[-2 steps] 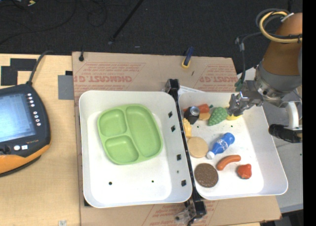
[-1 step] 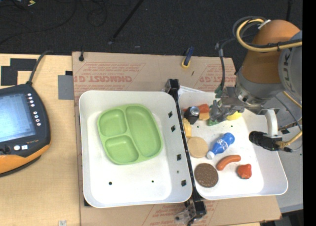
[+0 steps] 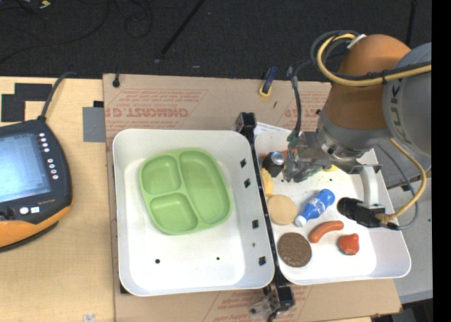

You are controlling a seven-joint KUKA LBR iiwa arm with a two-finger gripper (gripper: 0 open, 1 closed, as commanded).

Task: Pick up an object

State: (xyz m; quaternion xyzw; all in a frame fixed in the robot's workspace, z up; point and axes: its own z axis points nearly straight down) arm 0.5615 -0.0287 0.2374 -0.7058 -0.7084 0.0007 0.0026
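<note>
The gripper [image 3: 299, 167] hangs in the right bin's [image 3: 394, 261] upper left; the blue bottle [image 3: 315, 206] lies just lower right, its long axis slanting.

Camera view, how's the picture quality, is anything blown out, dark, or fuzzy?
Camera view: the white bins are bright and nearly washed out, so their rims fade. The floor at the top is almost black, with cables barely readable. The tool sits in a shadowed, cluttered spot and looks soft, while the green tray and blue bottle read clearly.
</note>
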